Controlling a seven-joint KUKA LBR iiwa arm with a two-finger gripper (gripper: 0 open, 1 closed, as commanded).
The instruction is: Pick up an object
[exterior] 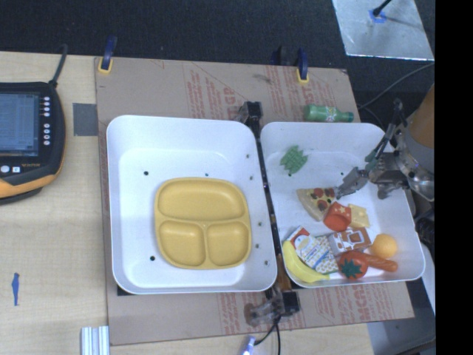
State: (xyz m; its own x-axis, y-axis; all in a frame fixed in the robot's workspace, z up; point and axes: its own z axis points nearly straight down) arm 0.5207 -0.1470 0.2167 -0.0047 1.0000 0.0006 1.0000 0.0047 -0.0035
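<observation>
The right bin holds a heap of toy food. A green leafy piece lies alone near its back left. Toward the front are a pizza slice, a red piece, a yellow cheese wedge, an orange, a carrot, a banana and small printed cartons. My gripper hangs over the bin's right side, just right of the pizza slice. It is open, with nothing between its fingers. Its left fingertip points at the pizza slice.
The left bin carries a yellow divided plate. A green bottle lies on the cardboard behind the right bin. A tablet in an orange case sits at the far left. Clamps hold the cardboard's back edge.
</observation>
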